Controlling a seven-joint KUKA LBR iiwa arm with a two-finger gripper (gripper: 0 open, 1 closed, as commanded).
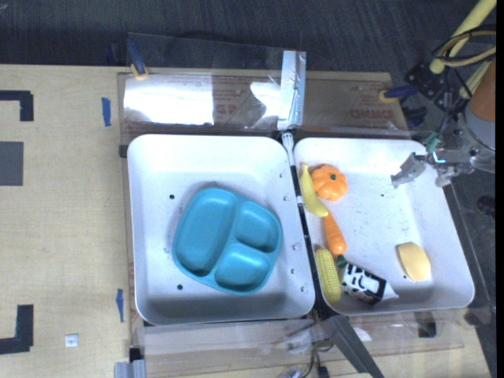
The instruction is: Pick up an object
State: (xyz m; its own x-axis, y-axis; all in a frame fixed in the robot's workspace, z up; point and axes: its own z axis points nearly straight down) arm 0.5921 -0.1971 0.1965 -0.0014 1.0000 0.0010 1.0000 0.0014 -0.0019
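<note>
**Open gripper hovering over the right bin's far corner**

Nearest the camera, in the right bin [378,219], a corn cob [327,274] is lying along the left wall, with a black-and-white packet [364,283] touching it. A pale yellow lump [413,261] is sitting apart toward the right wall. Further in, a carrot [335,235] is lying just beyond the corn. A banana [312,198] is resting against the left wall, touching a small orange pumpkin [329,183]. In the left bin [150,211], a blue divided plate [227,239] is lying flat. At the right bin's far right corner, the gripper [423,172] is hanging well apart from every toy, its fingers spread and gripping nothing. Beyond both bins, a clear plastic sheet [205,93] is catching glare.
</note>
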